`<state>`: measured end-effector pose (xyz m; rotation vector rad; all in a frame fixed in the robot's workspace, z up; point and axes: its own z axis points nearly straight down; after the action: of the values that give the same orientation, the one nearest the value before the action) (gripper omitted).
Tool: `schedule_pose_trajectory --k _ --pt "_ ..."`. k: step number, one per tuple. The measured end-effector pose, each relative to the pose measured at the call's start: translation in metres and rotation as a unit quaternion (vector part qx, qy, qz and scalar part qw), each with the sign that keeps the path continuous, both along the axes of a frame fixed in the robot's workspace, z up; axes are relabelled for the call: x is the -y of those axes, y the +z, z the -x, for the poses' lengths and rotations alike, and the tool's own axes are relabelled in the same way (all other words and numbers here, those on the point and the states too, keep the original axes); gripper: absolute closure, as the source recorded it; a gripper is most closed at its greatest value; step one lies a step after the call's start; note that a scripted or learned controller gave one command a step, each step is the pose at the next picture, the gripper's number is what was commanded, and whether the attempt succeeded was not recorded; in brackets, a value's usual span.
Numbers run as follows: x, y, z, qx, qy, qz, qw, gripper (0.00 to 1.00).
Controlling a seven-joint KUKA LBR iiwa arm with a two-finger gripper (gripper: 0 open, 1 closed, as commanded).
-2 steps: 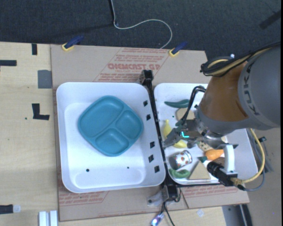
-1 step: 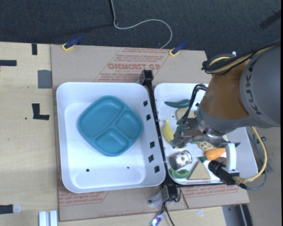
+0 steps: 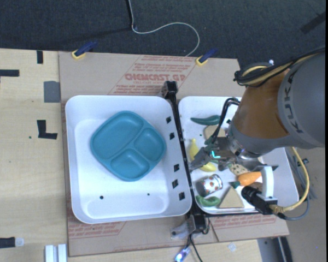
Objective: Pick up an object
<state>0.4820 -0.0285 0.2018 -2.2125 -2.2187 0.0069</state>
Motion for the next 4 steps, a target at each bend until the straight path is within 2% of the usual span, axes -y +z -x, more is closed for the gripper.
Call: schedule_pose_trajectory --k 1,2,3,4 --pt "-0.001 0.009 0.000 -0.001 0.001 -0.0006 1.0000 1.00" --pt "-0.001 0.009 0.000 -0.001 0.001 -0.0007 1.0000 0.00" --pt "-0.002 0.018 0.001 -0.002 0.002 -0.0013 1.0000 1.00" --pt "0.020 0.082 -0.002 0.007 -0.001 0.0019 1.0000 1.00"
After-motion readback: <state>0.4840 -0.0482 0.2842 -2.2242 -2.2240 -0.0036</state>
